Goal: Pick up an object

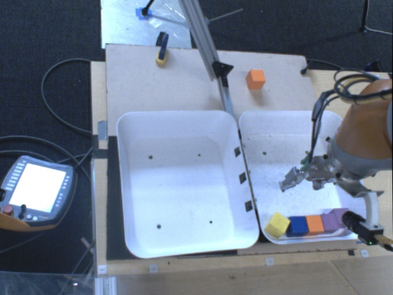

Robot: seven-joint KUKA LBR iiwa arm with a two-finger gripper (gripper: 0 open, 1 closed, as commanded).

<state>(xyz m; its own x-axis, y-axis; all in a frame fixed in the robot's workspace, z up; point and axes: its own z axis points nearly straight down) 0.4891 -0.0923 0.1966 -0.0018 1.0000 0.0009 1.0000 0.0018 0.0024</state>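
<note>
Gripper [290,180] poised inside the right bin [270,134], nothing seen between its fingers.
Whether it is open cannot be told. Yellow block [277,224], blue block [298,225], orange block [315,224] and purple block [334,219] are lined along the bin's near edge.

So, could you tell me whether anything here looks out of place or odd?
One thing stands out: an orange cube sits on the bare bench board behind the right bin, outside both bins. The other blocks, yellow, blue, orange and purple, lie in a row along the right bin's front wall.
</note>
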